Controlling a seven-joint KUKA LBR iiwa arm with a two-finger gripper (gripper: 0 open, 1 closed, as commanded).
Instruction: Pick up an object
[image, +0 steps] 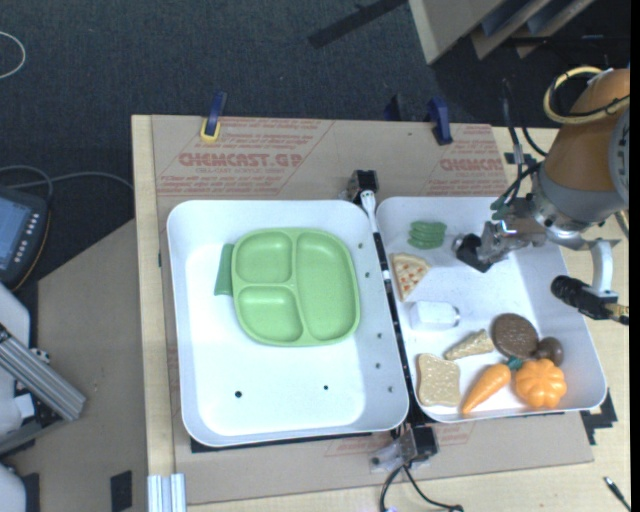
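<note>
Gripper (478, 250) hangs over the right bin's (575, 322) upper part, dark and blurred; whether it is spread or pressed together I cannot tell. Just left of it lies one green ribbed piece (427, 234). Below lie one pizza slice (407, 273), one white block (437, 314), one toast (438, 380), one carrot (486, 387), one pumpkin (540, 383) and one brown disc (514, 334). One green tray (296, 286) sits in the left bin (200, 330).

I'm looking down on my worktop (300, 150), a brown board with red print clamped at the far edge by a yellow clip (211, 127) and a blue clip (439, 122), carrying two white bins touching: left bin (195, 330), right bin (580, 340).
</note>
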